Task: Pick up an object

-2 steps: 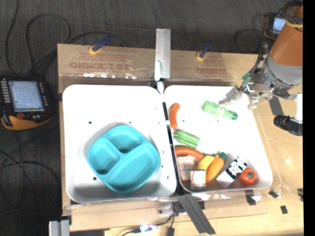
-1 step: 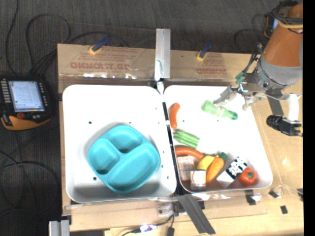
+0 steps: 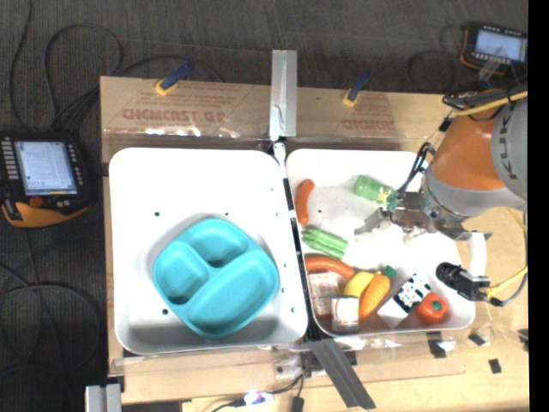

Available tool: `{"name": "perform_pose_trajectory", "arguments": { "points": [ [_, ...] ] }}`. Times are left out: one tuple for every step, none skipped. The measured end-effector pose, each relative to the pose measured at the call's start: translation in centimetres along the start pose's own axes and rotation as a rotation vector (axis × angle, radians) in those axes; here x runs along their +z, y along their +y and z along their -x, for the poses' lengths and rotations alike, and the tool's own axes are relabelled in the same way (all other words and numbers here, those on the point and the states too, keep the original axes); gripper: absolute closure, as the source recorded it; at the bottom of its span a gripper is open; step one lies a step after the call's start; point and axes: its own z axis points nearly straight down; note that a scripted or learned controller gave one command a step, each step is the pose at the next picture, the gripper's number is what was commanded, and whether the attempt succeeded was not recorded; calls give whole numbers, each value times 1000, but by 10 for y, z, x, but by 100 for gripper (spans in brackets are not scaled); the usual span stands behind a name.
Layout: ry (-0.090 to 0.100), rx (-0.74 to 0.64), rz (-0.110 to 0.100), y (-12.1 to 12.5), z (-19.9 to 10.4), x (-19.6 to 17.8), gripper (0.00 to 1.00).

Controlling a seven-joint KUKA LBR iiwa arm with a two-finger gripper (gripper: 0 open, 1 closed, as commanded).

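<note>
Over the right-hand shallow white bin (image 3: 343, 168), the grey arm with its orange band (image 3: 467, 157) reaches in from the right, and its two metal fingers (image 3: 377, 221) hang spread apart with nothing between them, tips pointing toward the bin's middle. Just above the fingers, nearly touching the wrist, lies a pale green plastic bottle-shaped toy (image 3: 371, 187). Left of the fingers and a little below rests a green ridged plastic vegetable (image 3: 325, 241), lying at a slant; farther left and higher, close to the wall shared by the two bins, lies a small orange-red sausage-shaped toy (image 3: 303, 201).

Below the fingers, along the bin's near wall, the other toys crowd together: a long red curved pepper-like piece (image 3: 328, 266), a yellow banana-shaped piece (image 3: 355, 283) touching an orange plastic carrot with a green top (image 3: 375, 292), a small black-and-white block (image 3: 411, 292), and a red tomato-like ball (image 3: 431, 309) at the right end of the row.

Well to the left of the fingers, in the left-hand white bin (image 3: 154, 172), sits a turquoise plastic divided plate (image 3: 216, 275), tilted slightly. Both bins stand on a brown cardboard-covered surface (image 3: 206, 106).
</note>
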Motion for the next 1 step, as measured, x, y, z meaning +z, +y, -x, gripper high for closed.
{"name": "perform_pose_trajectory", "arguments": {
  "points": [
    [1,155,16,-50,24,66,0]
  ]
}}
